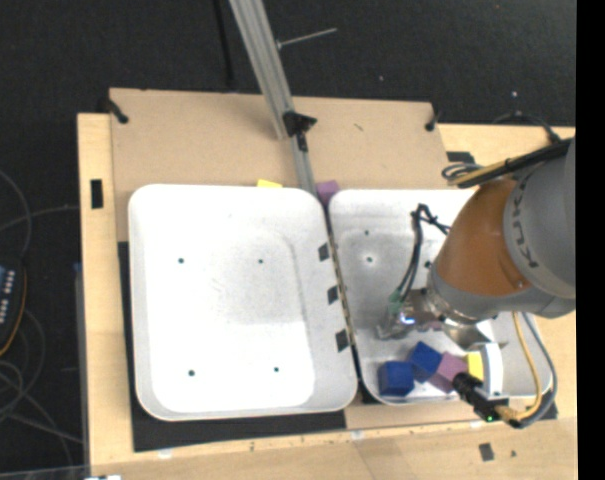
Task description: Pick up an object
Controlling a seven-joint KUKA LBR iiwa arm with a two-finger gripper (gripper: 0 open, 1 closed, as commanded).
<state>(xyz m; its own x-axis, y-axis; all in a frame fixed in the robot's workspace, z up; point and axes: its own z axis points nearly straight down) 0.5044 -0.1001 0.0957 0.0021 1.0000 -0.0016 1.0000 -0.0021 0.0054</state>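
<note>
My gripper [400, 324] reaches down into the right bin [367, 218], near its middle, under the grey and orange arm. Just below it, at the bin's front, lie two blue blocks [398, 376] [425, 355], a purple block [448, 370] and a yellow piece [472, 365]. The arm's wrist covers the fingers, and nothing can be seen held between them.
The left bin [227, 298] sits beside the right one, with black clips [334, 293] along the shared edge. A metal pole [267, 63] slants up from the bins' back edge. A yellow piece [269, 183] and a purple piece [327, 189] lie behind the bins.
</note>
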